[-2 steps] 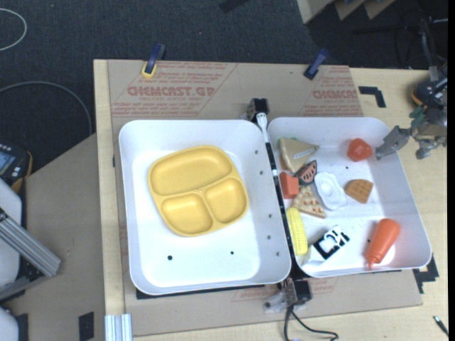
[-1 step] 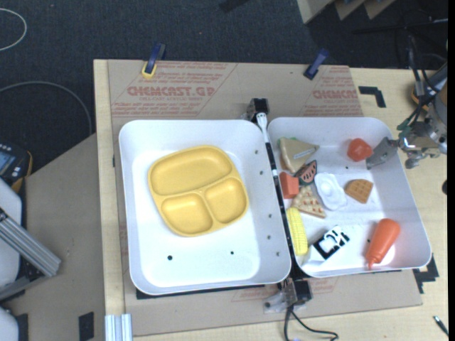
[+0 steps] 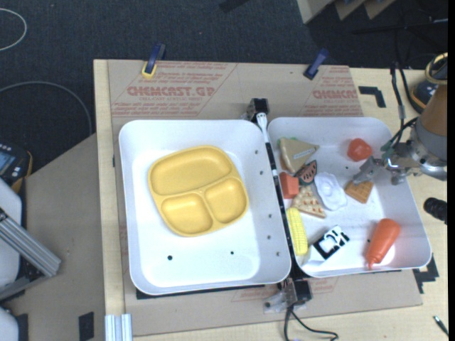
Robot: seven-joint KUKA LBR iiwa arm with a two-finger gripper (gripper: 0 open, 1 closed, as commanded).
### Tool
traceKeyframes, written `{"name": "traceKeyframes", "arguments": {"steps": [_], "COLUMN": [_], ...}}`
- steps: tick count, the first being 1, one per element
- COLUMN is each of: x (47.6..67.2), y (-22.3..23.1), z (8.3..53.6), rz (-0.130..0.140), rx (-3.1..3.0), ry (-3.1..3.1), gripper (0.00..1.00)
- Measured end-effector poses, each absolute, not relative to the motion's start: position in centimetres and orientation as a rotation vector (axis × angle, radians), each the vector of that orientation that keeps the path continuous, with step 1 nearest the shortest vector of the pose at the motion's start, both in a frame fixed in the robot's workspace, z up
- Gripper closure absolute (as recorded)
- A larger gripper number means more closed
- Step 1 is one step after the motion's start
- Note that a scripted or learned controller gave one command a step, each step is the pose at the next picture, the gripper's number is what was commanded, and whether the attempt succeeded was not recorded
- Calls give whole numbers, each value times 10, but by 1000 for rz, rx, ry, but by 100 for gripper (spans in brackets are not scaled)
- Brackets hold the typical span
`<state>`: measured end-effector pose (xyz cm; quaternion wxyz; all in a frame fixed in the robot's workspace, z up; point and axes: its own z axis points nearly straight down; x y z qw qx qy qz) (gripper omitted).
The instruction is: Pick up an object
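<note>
Seemingly the target, a waffle piece (image 3: pixel 360 190) lies in the right bin (image 3: pixel 405 212), just below the jaws (image 3: pixel 380 165), which hover slightly parted and empty, likely lining up; tomato (image 3: pixel 359 148) sits above it.

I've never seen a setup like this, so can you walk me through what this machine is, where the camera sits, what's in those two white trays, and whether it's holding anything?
It is one picture, taken from a camera fixed above a bench, looking down at a slant. A robot arm reaches in from the right; its gripper hovers over the right bin, just above a small waffle piece. I see nothing held. That bin holds toy food: a carrot, a tomato, corn, a sandwich and more. The left bin holds a yellow divided plate.
</note>
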<state>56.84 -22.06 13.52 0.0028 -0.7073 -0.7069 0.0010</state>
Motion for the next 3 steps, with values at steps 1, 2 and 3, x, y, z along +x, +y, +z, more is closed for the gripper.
{"name": "traceKeyframes", "arguments": {"steps": [1, 2, 3], "x": [570, 569, 570], "y": [-216, -219, -220], "z": [84, 96, 160], "rz": [-7, -2, -4], "rx": [-2212, -2220, -2226], "ry": [-2219, -2222, -2228], "gripper": [0, 100, 100]}}
